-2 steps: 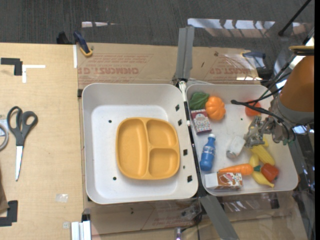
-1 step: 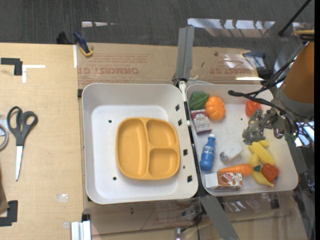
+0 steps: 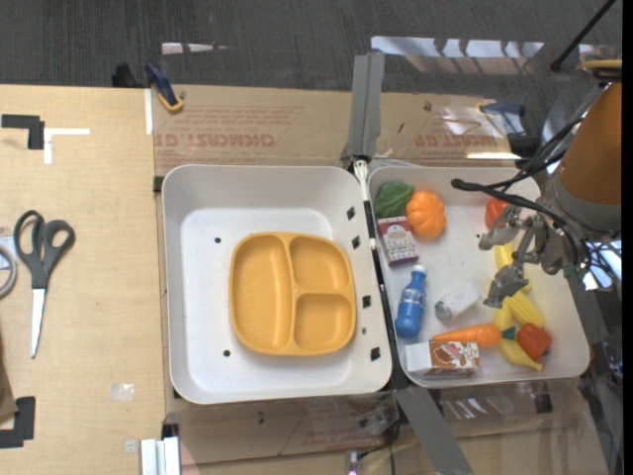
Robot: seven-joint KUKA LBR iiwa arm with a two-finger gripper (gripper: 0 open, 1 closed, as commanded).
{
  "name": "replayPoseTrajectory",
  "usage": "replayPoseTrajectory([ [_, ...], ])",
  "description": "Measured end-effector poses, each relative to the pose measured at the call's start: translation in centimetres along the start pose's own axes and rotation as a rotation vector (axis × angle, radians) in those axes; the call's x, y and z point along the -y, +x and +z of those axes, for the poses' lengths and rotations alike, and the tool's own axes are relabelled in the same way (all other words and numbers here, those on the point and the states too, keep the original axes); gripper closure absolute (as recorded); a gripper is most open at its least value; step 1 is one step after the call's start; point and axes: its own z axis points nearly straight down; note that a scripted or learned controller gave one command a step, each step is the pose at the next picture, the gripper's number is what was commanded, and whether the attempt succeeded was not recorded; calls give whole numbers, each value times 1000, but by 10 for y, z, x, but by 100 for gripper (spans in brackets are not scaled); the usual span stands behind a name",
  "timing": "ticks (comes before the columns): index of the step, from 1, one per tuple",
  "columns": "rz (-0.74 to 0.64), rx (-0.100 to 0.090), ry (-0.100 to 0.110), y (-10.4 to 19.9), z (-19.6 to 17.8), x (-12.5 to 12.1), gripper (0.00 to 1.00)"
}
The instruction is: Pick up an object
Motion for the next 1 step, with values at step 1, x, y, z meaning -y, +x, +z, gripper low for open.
replayPoseTrajectory([
  [1, 206, -1, 1, -13, 105, 68, 0],
])
